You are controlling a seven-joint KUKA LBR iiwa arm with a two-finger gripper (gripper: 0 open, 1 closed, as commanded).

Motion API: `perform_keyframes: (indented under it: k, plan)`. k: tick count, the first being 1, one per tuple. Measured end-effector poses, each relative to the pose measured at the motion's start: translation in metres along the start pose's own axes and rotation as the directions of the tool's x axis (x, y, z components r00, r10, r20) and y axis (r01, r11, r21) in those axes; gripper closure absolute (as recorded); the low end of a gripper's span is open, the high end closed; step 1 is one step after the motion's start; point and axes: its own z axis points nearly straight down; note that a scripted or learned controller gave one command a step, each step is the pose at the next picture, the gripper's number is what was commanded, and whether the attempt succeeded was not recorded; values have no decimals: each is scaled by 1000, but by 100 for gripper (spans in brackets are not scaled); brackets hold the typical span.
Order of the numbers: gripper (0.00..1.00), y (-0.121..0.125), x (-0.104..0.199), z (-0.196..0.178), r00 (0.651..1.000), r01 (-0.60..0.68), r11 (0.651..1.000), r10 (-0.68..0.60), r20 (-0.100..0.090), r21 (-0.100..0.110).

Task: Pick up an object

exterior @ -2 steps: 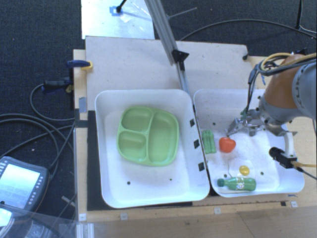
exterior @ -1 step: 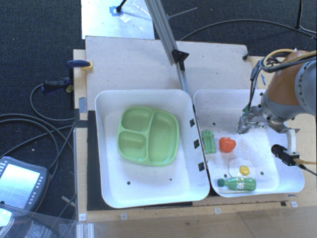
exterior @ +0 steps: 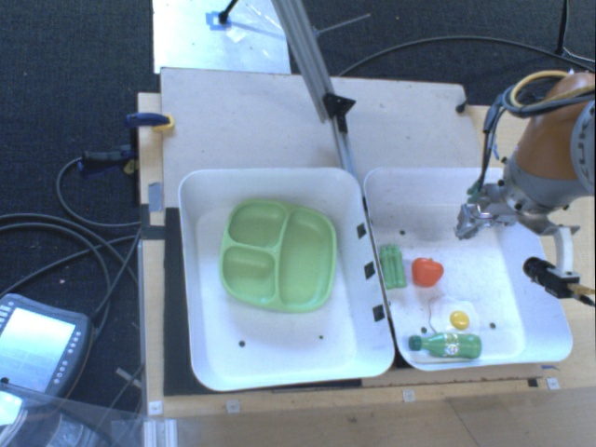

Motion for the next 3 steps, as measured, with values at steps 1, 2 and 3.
perform_keyframes:
  k: [1,2,3]
  plan:
    - [100,3,9,-60,1000,3,1000,-3,0,-2]
    - [100,5,9,-105,1000,3,1000,-3,1,-1]
    - [100,1,63,-93,1000,6,1000,-6,-3,7]
